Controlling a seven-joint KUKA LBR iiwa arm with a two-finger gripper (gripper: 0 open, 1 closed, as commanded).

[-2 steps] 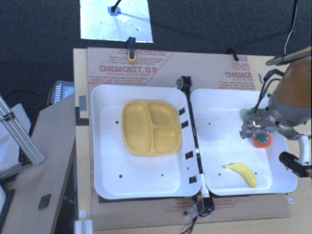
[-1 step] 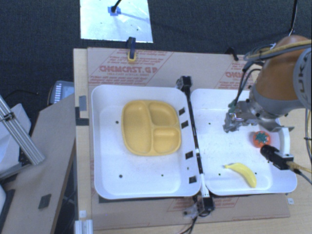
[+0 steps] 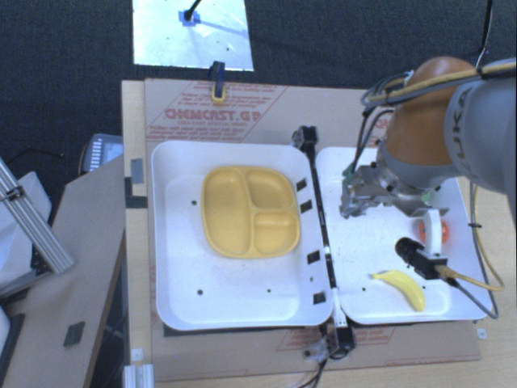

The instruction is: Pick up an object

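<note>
OK, I've got the arm (image 3: pixel 452 128) in from the right, wrist hanging over the right bin (image 3: pixel 367 297). Gripper (image 3: pixel 352 204) sits low over the bin's upper-left part, near the divider between the bins. Can't tell how far it's open from this angle, fingers too small and dark to read, and I see nothing held in it.

Objs in the right bin: banana (image 3: pixel 404 287) near the front edge, lying flat, well apart from the gripper. Orange/white item (image 3: pixel 434 229) by the right wall, partly behind a black piece of arm hardware; can't ID it.

Left bin (image 3: pixel 178 297) has a yellow tray (image 3: pixel 248 211) w/ three compartments, flat, roughly centered.

Cardboard (image 3: pixel 218 111) under both bins.
</note>
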